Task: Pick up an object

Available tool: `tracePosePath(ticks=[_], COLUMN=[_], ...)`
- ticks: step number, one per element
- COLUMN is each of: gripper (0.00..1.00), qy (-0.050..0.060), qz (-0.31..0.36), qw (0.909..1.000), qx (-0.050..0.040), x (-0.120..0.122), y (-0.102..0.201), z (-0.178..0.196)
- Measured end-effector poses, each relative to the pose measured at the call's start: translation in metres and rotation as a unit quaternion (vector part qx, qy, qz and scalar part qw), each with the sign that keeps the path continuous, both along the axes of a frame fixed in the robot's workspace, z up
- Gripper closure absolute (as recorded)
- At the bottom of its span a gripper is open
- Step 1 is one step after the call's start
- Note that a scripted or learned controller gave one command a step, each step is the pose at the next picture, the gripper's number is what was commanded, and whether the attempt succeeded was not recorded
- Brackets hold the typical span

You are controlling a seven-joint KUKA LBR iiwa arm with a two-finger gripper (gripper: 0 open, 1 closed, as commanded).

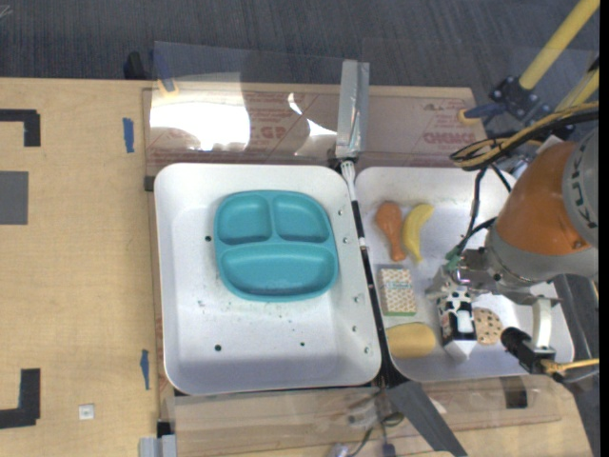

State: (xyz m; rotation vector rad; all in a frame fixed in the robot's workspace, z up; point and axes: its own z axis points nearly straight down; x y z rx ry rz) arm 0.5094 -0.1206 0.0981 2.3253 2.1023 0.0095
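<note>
Reaching into the right bin (433, 184), the end effector (458, 320) sits low beside a cookie (488, 326); whether it is apart or together cannot be told. No object is seen held. Judged step: approach. Next: centre over one item, then lift.

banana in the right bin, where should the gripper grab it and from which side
Grip the banana across its narrow middle, coming straight down from above. It lies flat and lengthwise, so its long sides are the ones to pinch, though the orange drumstick lies close on one side.
</note>
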Motion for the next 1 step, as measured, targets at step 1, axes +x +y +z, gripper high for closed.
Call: tracePosePath(ticks=[1], gripper=[1.0], qy=[0.0], qz=[-0.002], qw=[1.0], qx=[0.0003], x=[-0.0279], y=[0.0169], z=[0.1845])
